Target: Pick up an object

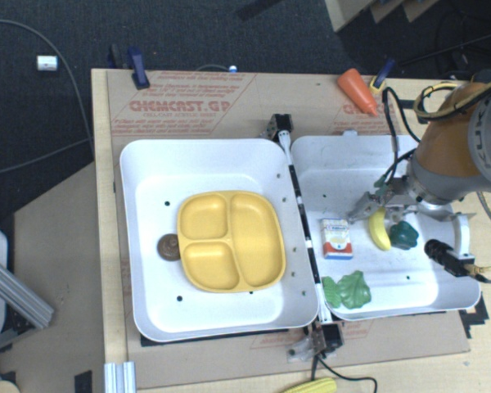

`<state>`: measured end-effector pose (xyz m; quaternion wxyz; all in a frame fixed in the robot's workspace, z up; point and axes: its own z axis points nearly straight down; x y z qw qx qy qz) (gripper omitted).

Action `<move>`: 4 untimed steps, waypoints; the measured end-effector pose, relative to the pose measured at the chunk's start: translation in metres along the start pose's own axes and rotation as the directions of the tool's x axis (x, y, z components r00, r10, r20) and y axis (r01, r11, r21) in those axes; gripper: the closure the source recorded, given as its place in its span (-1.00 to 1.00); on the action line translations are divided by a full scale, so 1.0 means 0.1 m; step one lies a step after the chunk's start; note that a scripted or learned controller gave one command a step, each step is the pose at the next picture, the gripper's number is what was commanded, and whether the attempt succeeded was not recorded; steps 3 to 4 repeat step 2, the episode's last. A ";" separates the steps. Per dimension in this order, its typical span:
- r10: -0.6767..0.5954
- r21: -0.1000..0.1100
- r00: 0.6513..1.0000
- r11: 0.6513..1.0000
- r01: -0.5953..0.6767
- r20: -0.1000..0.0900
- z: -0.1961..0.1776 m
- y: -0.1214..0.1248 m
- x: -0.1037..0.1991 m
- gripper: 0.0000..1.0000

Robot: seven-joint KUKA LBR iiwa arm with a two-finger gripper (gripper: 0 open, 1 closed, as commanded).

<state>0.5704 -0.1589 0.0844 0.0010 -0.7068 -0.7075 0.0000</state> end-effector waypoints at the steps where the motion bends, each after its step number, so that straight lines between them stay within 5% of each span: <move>1: 0.000 -0.002 1.000 1.000 0.000 0.001 -0.10 0.01 0.00 1.00; 2: -0.001 -0.004 1.000 1.000 0.001 0.000 -1.01 0.22 0.93 1.00; 4: -0.001 -0.004 1.000 1.000 0.001 0.000 -1.01 0.22 0.93 1.00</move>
